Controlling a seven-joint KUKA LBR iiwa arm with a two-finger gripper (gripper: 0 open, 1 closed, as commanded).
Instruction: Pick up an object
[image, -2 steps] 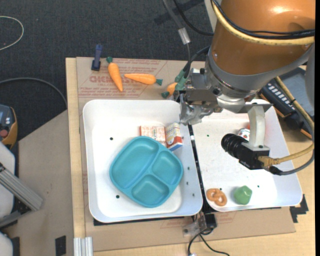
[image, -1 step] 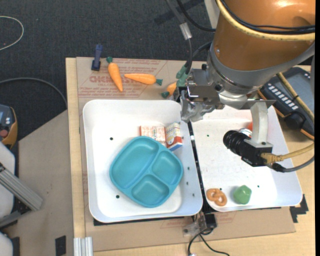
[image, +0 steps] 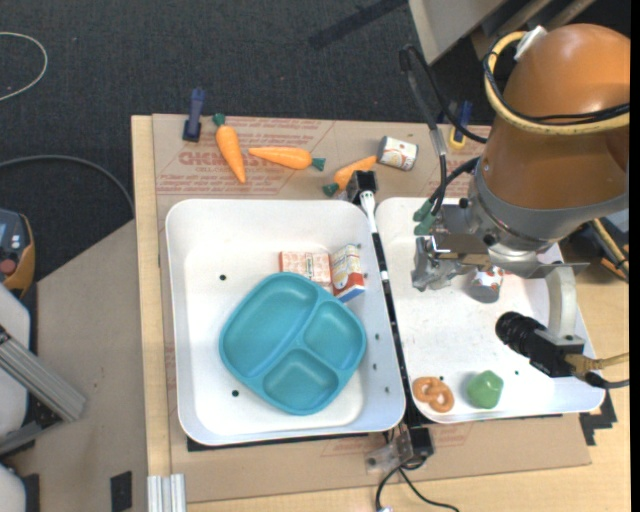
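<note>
well, the arm (image: 560, 130) reaches in from the right, and its gripper (image: 437, 274) hangs over the far left part of the right bin (image: 440, 340). we cannot tell whether the gripper is apart, together or clamped on something, since the wrist covers much of it from above. just right of it, half under the wrist, we see a small grey and red thing (image: 485, 287); it is perhaps a toy, but too hidden to name. at the near edge of the same bin lie a pretzel (image: 435, 393) and, near it on the right, a green piece (image: 485, 390), the two apart from each other and well apart from the gripper.

in the left bin (image: 200, 260) a teal plate (image: 295, 345) with three compartments lies flat, turned askew, toward the near right corner. just behind its far rim stand a red and white box (image: 305, 265) and a small carton (image: 347, 272) with a blue corner, side by side.

beyond the bins, on the cardboard (image: 300, 130), a carrot (image: 230, 150) and a second carrot (image: 282, 157) lie near the left bin's far edge, and a third carrot (image: 350, 174) lies by the gap between the bins. a blue clip (image: 193, 112) lies left of them, a small white can (image: 398, 153) lies on its side to the right, and a black brush (image: 365, 186) rests at the far end of the gap.
</note>
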